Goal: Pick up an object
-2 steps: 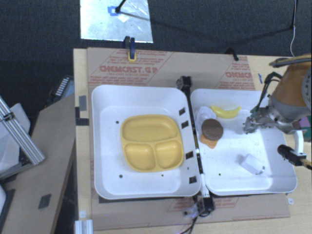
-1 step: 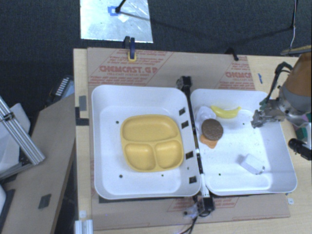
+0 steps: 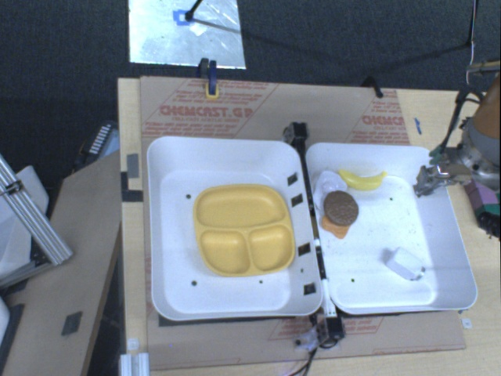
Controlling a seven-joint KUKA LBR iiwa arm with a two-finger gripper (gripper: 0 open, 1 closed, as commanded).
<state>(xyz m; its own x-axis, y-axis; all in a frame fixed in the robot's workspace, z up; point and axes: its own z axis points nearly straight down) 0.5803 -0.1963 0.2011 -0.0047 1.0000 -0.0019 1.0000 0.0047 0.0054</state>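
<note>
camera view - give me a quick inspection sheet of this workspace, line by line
surface: bench with two white bins, left bin and right bin, side by side
job's things: yellow banana, brown round piece on an orange piece, white block, all in right bin
clutter: yellow divided tray in left bin
grippers: gripper at right bin's right rim, holding nothing
cables: cable by the arm
surroundings: shiny sheet on dark floor

Robot lab: bench (image 3: 407,104) with two white bins (image 3: 235,308), aluminium framing (image 3: 31,218), loose cables (image 3: 313,339).
</note>
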